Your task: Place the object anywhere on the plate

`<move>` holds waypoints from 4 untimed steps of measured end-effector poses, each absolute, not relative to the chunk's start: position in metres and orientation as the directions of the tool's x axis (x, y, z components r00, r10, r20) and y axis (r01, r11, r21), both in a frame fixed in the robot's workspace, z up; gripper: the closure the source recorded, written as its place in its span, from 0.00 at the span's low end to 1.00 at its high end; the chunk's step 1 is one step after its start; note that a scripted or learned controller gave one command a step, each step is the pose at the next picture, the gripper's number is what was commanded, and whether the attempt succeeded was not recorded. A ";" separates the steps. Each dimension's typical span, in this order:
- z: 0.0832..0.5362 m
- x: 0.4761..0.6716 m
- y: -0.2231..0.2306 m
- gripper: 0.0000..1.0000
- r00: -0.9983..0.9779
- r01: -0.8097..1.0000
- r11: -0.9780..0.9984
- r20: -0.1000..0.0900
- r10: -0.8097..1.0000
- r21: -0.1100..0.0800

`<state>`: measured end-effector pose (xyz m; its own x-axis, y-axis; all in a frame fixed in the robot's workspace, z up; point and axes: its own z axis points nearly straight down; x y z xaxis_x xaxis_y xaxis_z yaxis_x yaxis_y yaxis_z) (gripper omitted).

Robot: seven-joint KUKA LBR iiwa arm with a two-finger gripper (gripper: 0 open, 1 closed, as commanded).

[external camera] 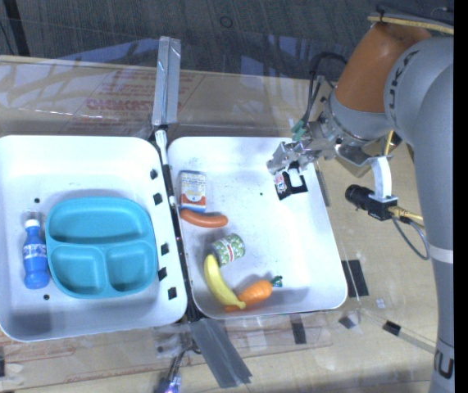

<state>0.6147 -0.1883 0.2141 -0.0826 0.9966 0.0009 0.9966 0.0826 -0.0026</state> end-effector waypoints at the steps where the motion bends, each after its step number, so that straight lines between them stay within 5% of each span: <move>1: 0.160 0.598 -0.111 1.00 -0.146 0.989 0.146 0.001 0.989 -0.005; 2: 0.191 0.549 -0.033 1.00 -0.045 0.999 0.045 0.001 0.999 -0.005; 3: 0.191 0.530 0.037 1.00 -0.201 0.980 0.201 0.001 0.980 -0.006; 4: 0.191 0.530 0.036 0.00 -0.200 0.980 0.200 0.001 0.980 -0.005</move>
